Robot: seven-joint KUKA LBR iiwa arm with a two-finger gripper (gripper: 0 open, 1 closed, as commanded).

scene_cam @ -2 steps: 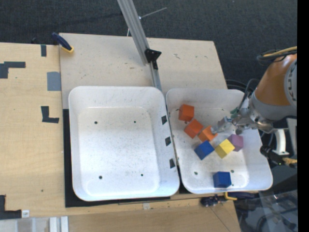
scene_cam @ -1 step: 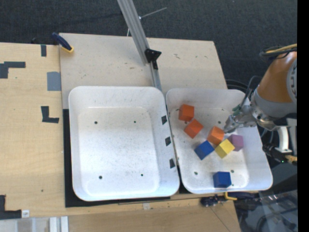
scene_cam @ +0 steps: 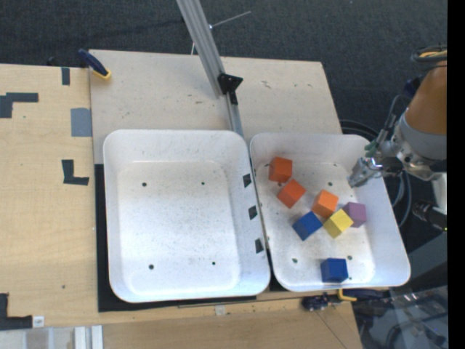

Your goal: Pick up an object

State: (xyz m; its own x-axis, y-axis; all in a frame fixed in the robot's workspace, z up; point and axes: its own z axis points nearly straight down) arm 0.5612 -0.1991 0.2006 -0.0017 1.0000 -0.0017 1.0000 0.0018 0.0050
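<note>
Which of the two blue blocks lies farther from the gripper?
The blue block alone near the right bin's front edge; the other blue block touches the yellow block, closer to the gripper.

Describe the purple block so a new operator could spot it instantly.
Look in the right-hand white bin, the one holding the coloured cubes, and find the tight cluster toward its right side. The purple block sits at the cluster's right end, touching the yellow cube and nearest the gripper. It is the only purple piece.
</note>
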